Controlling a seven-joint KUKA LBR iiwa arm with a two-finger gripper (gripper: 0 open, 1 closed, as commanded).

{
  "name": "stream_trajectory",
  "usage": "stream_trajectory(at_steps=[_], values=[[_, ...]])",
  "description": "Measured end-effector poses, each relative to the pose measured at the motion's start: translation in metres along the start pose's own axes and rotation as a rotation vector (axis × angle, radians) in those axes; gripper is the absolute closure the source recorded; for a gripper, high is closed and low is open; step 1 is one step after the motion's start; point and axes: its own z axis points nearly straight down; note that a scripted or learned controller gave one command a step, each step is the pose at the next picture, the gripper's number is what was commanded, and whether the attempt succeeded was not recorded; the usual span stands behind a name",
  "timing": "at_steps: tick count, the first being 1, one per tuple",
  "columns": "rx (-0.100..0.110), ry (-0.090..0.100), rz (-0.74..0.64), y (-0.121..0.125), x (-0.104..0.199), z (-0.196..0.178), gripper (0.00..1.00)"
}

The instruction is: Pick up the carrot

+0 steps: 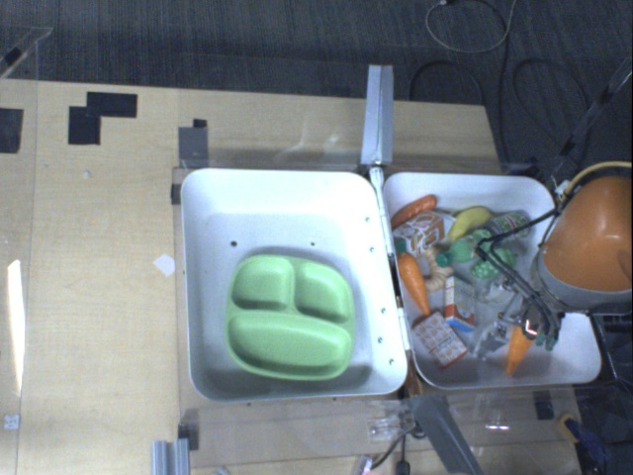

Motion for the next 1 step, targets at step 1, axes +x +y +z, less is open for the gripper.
stream_trajectory(at_steps=[1], values=[[-0.003,-0.006,0.001,0.0016,-0.0023,-0.012,1.0]])
